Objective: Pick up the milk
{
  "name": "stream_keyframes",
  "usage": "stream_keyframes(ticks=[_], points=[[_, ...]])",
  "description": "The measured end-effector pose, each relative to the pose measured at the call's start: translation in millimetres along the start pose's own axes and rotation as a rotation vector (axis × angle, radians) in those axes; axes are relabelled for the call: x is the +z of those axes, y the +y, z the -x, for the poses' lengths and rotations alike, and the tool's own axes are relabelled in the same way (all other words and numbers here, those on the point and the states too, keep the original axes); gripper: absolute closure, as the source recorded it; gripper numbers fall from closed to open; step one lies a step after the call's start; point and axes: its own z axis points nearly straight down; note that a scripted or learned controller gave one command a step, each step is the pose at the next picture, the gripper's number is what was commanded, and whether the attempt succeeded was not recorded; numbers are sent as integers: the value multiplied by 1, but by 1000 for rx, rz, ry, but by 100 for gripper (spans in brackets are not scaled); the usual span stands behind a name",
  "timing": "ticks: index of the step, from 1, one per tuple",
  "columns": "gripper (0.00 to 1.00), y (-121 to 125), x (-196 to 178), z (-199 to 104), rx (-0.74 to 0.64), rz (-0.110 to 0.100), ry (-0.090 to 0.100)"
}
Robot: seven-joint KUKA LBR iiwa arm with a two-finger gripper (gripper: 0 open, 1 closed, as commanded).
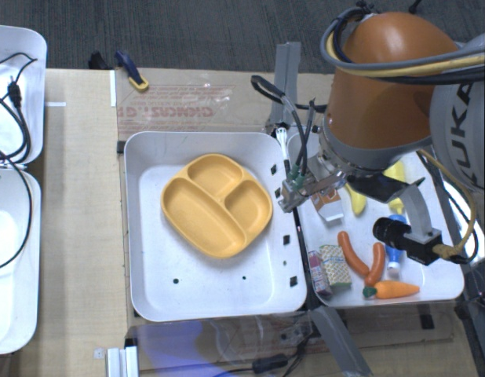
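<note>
Looming closest to the lens, the arm's orange band (384, 85) bulges over the right bin (450, 285) and hides much of what sits there. Starting from the left, the left bin (148, 234) holds a yellow divided plate (217, 204), tilted a little, and nothing else worth noting. Just right of that plate, over the seam between the two bins, hangs the end effector (301, 188); I cannot tell whether it is open or closed, as cables and brackets clutter it. Right of the plate again, a small carton that I take for the milk (330, 209) lies just beside the end effector, partly under the wrist. Further from the plate sit a patterned box (330, 269), two sausages (354, 255), a carrot (393, 290) and a banana (358, 203). The risk, as I judge it, is crowding: the milk lies close to the bin wall and the banana, so a descent slightly off could land on the rim or nudge the carton aside.
</note>
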Motion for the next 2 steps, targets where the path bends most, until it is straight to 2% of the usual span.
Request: stream_keyframes(ticks=[2], points=[[100, 1, -16, 3, 0, -4, -3]])
